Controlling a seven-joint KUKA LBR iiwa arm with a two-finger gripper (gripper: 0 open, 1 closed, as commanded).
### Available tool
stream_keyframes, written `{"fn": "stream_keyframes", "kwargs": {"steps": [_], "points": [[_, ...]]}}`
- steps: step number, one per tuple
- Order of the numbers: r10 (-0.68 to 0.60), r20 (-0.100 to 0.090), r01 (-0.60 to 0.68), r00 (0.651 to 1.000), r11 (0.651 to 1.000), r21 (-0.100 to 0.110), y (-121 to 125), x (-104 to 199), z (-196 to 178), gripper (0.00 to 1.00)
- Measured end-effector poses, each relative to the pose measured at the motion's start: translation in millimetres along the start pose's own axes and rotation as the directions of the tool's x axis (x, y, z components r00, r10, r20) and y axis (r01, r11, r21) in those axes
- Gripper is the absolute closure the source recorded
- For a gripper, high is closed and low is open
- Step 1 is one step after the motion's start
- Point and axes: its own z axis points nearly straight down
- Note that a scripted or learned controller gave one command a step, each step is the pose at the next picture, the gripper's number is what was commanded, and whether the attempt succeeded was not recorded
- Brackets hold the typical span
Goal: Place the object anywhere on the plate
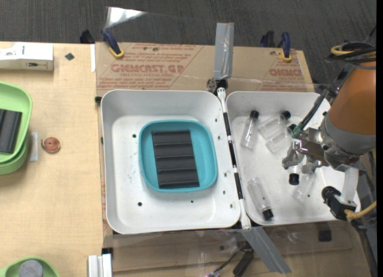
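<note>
A teal square plate [178,155] with a black ridged insert [175,159] lies in the middle of the left bin [119,204]. Several clear vials with black caps lie in the right bin [239,150]: one at the upper left [249,131], one beside it [274,130], one near the front [258,193]. Another vial [301,191], with its black cap [294,179], lies right under my gripper [301,167]. The gripper hangs low over the right half of that bin, below the orange band [359,102]. The wrist hides whatever is between the tips.
Left of the bins, the wooden bench holds stacked green dishes [11,132], a white box [27,56] and a small orange disc [51,145]. Cardboard [155,66] clamped at the back lies under the bins. Cables [341,204] trail near the right bin's front corner.
</note>
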Motion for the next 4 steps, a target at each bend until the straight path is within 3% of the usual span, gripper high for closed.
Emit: {"fn": "stream_keyframes", "kwargs": {"steps": [1,2,3,4], "points": [[-0.171,0.000,0.171,0.985,0.985,0.002,-6,41,-1,1.00],[-0.252,0.001,0.252,0.968,0.968,0.002,13,104,16,1.00],[-0.335,0.002,0.335,0.942,0.942,0.002,-4,181,15,1.00],[-0.336,0.002,0.336,0.942,0.942,0.002,-4,181,15,0.00]]}}
